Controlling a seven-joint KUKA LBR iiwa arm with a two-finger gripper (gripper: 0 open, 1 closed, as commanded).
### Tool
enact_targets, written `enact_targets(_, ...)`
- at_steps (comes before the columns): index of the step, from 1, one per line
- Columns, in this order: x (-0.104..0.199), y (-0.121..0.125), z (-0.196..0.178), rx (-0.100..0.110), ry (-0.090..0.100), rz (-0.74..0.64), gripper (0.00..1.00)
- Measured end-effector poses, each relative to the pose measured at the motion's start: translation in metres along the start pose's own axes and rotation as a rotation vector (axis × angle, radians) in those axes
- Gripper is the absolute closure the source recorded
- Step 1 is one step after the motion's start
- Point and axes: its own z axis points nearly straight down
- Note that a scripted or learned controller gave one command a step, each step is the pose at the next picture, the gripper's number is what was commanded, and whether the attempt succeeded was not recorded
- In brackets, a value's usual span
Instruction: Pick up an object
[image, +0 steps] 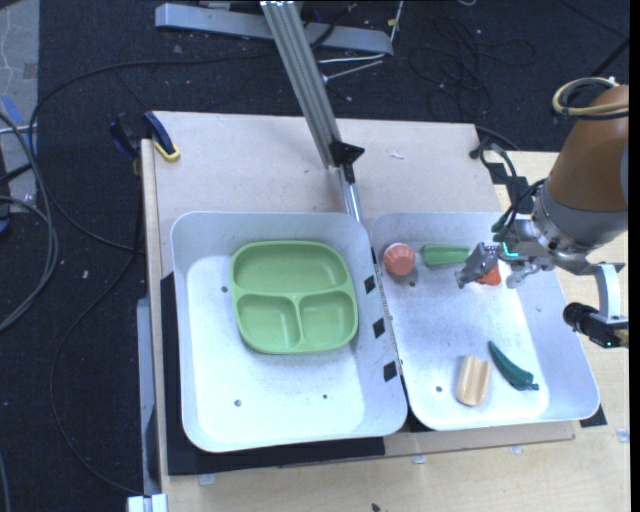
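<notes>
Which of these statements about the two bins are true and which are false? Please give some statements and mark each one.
1. The green divided plate lies in the left bin. True.
2. The tan cylinder lies in the left bin. False: it lies in the right bin, beside the dark green vegetable.
3. The gripper is over the right bin. True.
4. The plate holds the orange-red ball. False: the ball lies in the right bin, near the light green vegetable.
</notes>
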Motion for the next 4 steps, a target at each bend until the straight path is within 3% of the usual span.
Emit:
enact_targets(1,0.0,0.001,-0.001,-0.003,-0.001,0.0,0.0)
enact_targets(3,-0.003,0.003,0.116,0.002,0.0,0.001,0.0)
enact_targets(4,-0.003,0.004,0.102,-0.003,-0.001,0.002,1.0)
